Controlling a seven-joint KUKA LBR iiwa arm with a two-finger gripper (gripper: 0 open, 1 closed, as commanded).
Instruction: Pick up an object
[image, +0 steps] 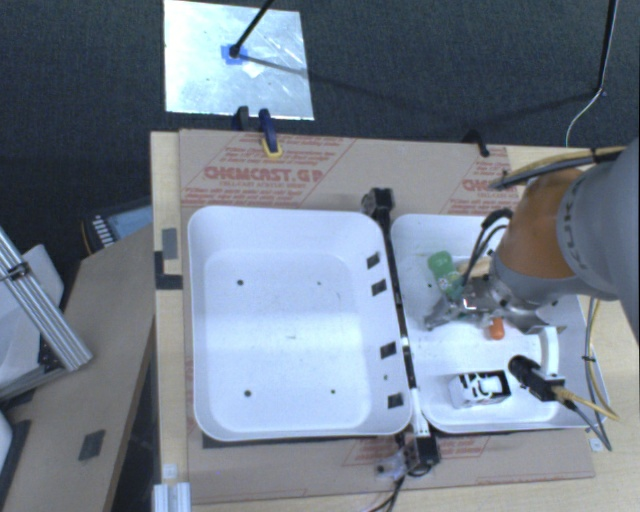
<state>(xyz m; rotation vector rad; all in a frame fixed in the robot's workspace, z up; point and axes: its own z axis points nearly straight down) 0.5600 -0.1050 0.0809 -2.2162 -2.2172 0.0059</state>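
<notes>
In the right bin (437, 358), the tool (447, 308) sits low over the floor, arm (560, 235) reaching in from the right. Can't tell from this angle whether the tool is open or closed, and nothing visibly sits in it.

Candidates, all in that bin:
- green piece (440, 264), just beyond the tool toward the back wall. Closest target.
- small orange piece (495, 328), just beside the wrist, partly tucked under it.
- black-and-white item (482, 386), near the front wall, well apart from the green one.

My read: step in hand is the approach/grasp, pick not yet made.

How I'd do it well:
- go for green; it has bare floor around it on the near side.
- centre the tool over it before descending, so it isn't nudged into the back wall.
- close only once it's straddled, then lift straight up.
- check that the piece rises with the tool before moving off.

Risk: green looks small and rounded, so it could squirt out sideways. Orange is a worse bet, crowded by the wrist.
</notes>
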